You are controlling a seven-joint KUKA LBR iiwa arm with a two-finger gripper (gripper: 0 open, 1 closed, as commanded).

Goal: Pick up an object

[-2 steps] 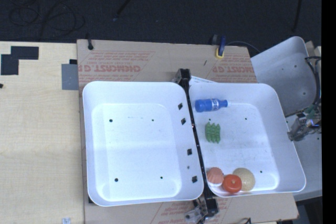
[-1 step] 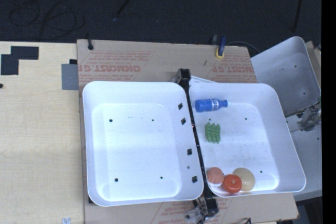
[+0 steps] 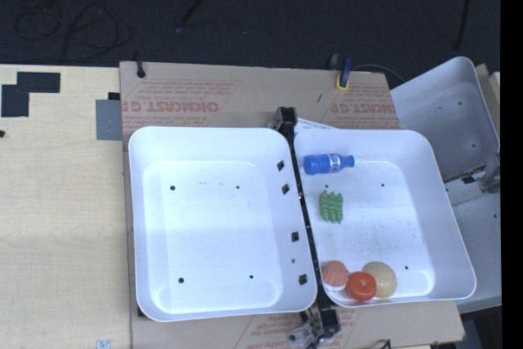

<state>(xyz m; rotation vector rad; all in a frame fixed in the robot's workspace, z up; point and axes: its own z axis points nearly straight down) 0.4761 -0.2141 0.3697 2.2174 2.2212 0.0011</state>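
Right bin (image 3: 425, 176) holds a blue bottle (image 3: 328, 164) at the far left, a green piece (image 3: 331, 207) mid-left, and three round items (image 3: 359, 280) crowded in the near corner. Hand state: cannot tell. Recommend the green piece: open room all round, though near the dividing wall.

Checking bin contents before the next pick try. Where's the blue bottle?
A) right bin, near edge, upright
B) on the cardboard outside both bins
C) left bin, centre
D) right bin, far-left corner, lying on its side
D: the blue bottle lies on its side in the right bin, near the far rim beside the divider, above the green object.
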